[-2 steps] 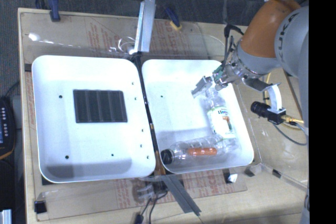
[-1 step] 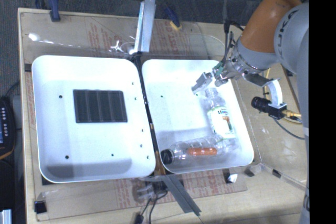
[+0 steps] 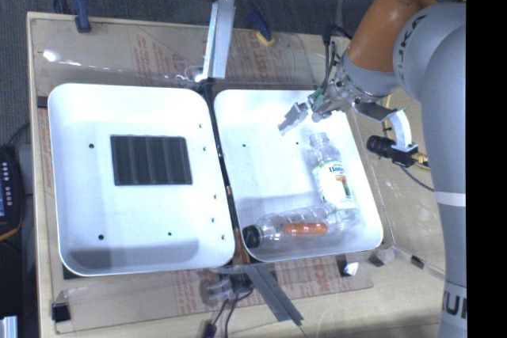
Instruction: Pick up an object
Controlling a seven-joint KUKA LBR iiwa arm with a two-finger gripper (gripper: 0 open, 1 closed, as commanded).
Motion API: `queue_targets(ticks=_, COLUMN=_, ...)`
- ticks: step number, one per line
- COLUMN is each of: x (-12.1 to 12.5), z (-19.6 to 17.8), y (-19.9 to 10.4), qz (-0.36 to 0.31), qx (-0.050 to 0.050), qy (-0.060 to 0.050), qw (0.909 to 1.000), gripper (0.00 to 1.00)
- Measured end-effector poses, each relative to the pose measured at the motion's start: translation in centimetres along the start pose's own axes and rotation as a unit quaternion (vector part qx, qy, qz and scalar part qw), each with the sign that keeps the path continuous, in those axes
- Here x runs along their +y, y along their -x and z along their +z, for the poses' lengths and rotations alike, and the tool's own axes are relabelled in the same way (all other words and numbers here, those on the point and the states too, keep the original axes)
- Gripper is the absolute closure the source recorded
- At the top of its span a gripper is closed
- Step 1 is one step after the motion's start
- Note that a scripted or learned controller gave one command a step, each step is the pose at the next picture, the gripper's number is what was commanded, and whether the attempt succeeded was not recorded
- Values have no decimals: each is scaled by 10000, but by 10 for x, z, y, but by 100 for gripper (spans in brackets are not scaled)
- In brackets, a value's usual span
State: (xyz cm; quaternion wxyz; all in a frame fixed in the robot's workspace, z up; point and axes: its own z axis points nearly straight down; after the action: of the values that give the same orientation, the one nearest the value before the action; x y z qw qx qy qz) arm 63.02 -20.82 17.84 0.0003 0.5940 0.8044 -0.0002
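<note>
Two shallow white bins side by side on the bench, everything placed off the right bin (image 3: 238,170) here. Lying inside it, along its near wall: a clear plastic bottle (image 3: 297,227) on its side, black cap pointing toward the left bin, orange-red band on the label, print way too small to read. Just beyond that, along the right wall: a second clear bottle (image 3: 330,174), also on its side, white label with a bit of green and an orange stripe, text too blurry to make out. Looks like touching the first bottle at the near-right corner, hard to be sure. Up over the bin's far-right part: the gripper (image 3: 305,113), fingers spread apart, nothing between them, hanging just beyond the second bottle's cap end. To the left of it all: the left bin (image 3: 71,131) with a dark ribbed rectangular pad (image 3: 150,160) lying flat near its middle
</note>
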Motion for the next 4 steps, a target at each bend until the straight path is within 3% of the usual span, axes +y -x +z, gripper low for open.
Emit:
queue_targets(ticks=1, x=25, z=87, y=6, qz=-228, qx=12, qy=-12, qw=9997, gripper=0)
queue_targets(ticks=2, x=-41, z=-22, y=-9, qz=910, qx=2, qy=-5, qw=9958, gripper=0)
queue_targets(ticks=3, x=-42, z=-24, y=-11, qz=747, qx=12, qy=-17, qw=9972, gripper=0)
queue_targets(ticks=4, x=-30, z=21, y=-9, qz=578, qx=12, qy=-20, qw=9983, gripper=0)
